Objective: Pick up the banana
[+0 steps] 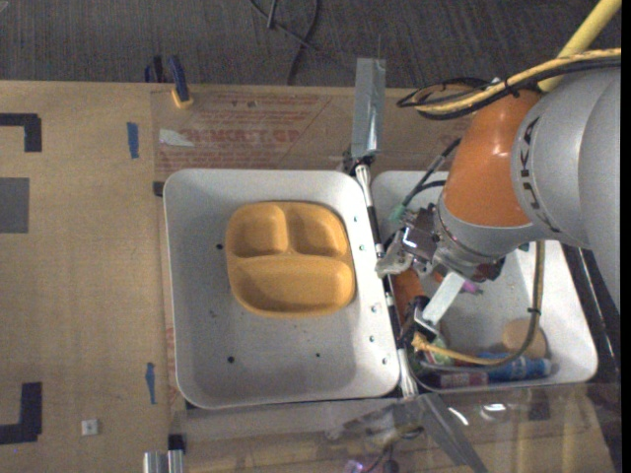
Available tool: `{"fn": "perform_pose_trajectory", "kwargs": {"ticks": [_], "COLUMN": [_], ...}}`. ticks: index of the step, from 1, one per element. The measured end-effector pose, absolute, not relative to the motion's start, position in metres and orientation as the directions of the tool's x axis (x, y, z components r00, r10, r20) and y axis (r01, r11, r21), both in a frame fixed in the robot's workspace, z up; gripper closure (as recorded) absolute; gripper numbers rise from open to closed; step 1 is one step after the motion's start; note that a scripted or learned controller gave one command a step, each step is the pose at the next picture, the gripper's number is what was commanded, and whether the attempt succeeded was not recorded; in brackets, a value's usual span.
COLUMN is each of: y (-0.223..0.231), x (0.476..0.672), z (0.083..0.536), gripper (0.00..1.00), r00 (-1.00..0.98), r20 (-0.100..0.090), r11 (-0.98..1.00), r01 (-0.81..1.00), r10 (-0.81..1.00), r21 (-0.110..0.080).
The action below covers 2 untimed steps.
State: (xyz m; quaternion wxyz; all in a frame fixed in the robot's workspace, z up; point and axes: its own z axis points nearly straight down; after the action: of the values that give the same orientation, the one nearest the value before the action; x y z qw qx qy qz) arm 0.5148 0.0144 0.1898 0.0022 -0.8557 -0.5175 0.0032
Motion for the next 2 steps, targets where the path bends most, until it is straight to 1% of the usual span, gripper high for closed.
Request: {"fn": "perform_pose_trajectory", "kwargs": {"ticks": [1,2], "y": [0.080,0.114], "x": [0.479,0.483], "z": [0.181,0.127], "gripper": [0.00,0.00], "r00": [0.518,0.439], "r20": [-0.005,0.002], "r11": [-0.518,-0.439], "r01": [0.855,0.899], "r10": [0.855,0.899], "r21": [-0.008,0.007]}}
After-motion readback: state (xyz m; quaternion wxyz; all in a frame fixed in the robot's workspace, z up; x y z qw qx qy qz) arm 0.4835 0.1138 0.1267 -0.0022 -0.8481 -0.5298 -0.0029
